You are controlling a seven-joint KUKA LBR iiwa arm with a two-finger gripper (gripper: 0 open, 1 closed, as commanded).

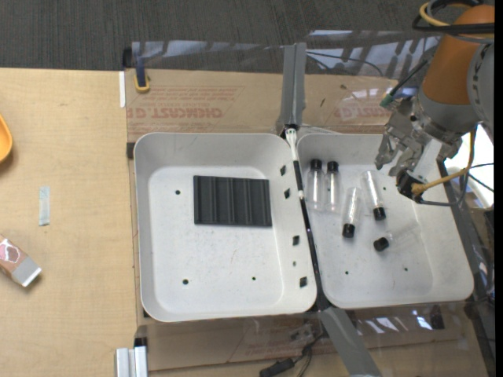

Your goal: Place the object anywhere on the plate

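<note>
The plate (232,201) is a black ribbed rectangle lying flat in the left bin (157,289). Several clear tubes with black caps lie in the right bin (440,281): two side by side (323,184) near its left wall, one (350,213) slanted in the middle, one (373,195) beside it, and one (387,240) nearer the front. My gripper (395,160) hangs over the far right part of the right bin, just right of the tubes and above them. I see nothing held in it.
A grey metal divider (293,93) runs between the bins at the back. On the bench to the left lie a small grey strip (44,206), a red and white item (17,262) and an orange object (4,140) at the edge. Cables (440,181) trail from the wrist.
</note>
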